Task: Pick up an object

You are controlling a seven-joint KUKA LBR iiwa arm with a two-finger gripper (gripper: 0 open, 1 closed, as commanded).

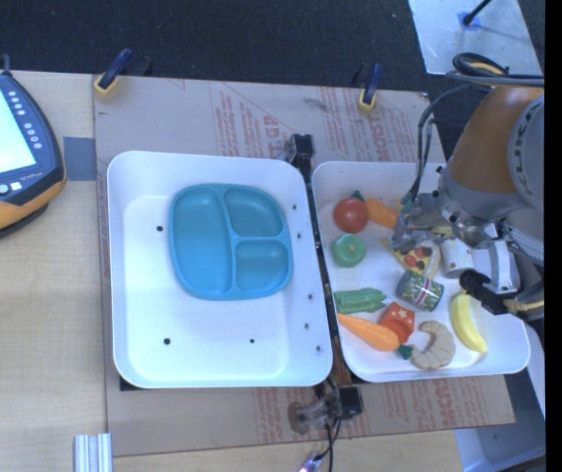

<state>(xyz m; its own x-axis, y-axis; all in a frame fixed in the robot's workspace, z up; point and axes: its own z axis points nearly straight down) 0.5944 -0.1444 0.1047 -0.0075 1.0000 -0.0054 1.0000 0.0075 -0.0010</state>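
Over the right bin (517, 360), the gripper (421, 232) hangs low above a pizza slice (418, 257) beside a can (420, 290); its state is unclear.

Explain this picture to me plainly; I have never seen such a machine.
One camera looks down at a slant on a bench. The grey and orange shape at the right is a robot arm; its gripper hangs low over the right bin, among toy foods: a tomato, a carrot, a banana, a small can. Whether it holds anything is unclear. The left bin holds a blue plate. A control tablet lies at far left.
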